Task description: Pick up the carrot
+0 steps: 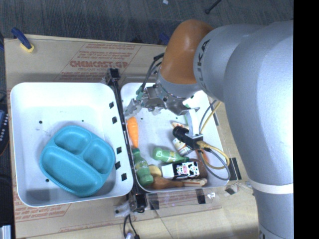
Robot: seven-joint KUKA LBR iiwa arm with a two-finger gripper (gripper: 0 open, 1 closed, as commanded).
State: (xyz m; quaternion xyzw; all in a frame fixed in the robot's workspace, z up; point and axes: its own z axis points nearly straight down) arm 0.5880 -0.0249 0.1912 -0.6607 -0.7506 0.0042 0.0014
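Grey arm bulk fills the right of the view and is nearest the camera, with its orange band over the far half of the right bin. Below the band the gripper is seen near the bin's far left corner, but whether it is released or clenched cannot be told.

The carrot is found lying against the right bin's left wall, about midway along it, its length running along the wall. It is seen just nearer than the gripper, apart from it, and nothing is held. Green items and a black-and-white box are crowded toward the bin's near edge, with a small bottle near the middle. A blue tray is held in the left bin.

The step in hand is judged to be the approach: the gripper is placed close to the carrot but a grasp has not yet been made. For the next move, a short shift toward the near edge is called for, so that the carrot is straddled across its width, followed by a descent. Room for a finger between carrot and wall is judged to be tight.
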